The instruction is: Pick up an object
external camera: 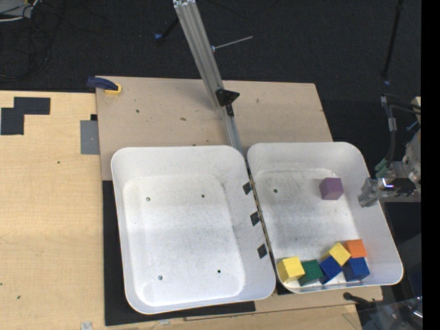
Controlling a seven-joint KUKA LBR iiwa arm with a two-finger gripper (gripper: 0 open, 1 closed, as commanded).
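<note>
Jaws point(385, 188) at 3 o'clock, off-bin — openness unclear. Go for purple cube point(331, 188) — isolated, easiest grasp; corner cluster crowded.

hand point(385, 188): grey metal, blocky, with a small bright glint on its face | wrist part above it: pale off-white housing, partly cut off at the frame's edge | cabling: thin dark lines run up from the hand | finer markings or screws: too blurred to tell

Wooden bench point(172, 112) bearing two white bins point(130, 177)
</note>
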